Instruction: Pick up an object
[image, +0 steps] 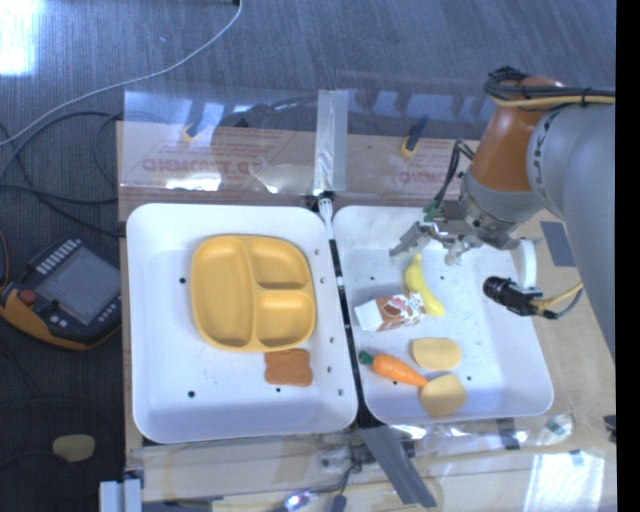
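Observation:
In the right bin (520, 385) lie a yellow banana (421, 286), a small white and brown carton (393, 311), an orange carrot (394, 368) and two pale yellow potato-like pieces (436, 352) (443, 395). My gripper (430, 243) hangs over the far part of this bin, just beyond the banana's upper end. Its fingers (407, 242) are spread open with nothing between them.
The left bin (160, 400) holds a yellow divided plate (253, 292) and a slice of toast (289, 368) near its front. A central ridge (342, 300) separates the bins. A black part on a cable (505, 292) juts over the right bin's right side.

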